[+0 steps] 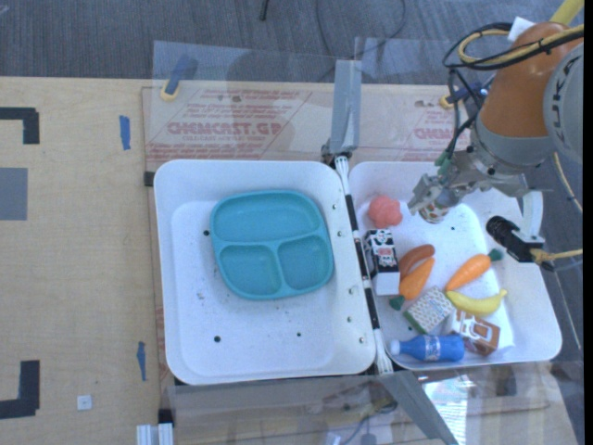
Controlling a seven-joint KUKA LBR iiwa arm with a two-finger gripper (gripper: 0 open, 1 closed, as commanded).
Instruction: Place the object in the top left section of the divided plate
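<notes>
I'm watching gripper point(432, 202) hovering over right bin point(542, 327), finger state I cannot tell, pink ball point(384, 211) sitting nearby, divided plate point(271, 244) waiting in left bin point(185, 248)

I count two white bins: left bin point(181, 341) and right bin point(542, 327). In the left bin I count one divided plate point(271, 244), teal, with three sections. To the right of that plate I count one red ball point(384, 211), one milk carton point(381, 250), one sausage point(416, 255), two carrots point(418, 277) point(468, 271), one banana point(477, 301), one green-and-white block point(427, 310), one blue bottle point(428, 348) and one brown-and-white packet point(482, 333). That makes nine loose items.
</notes>
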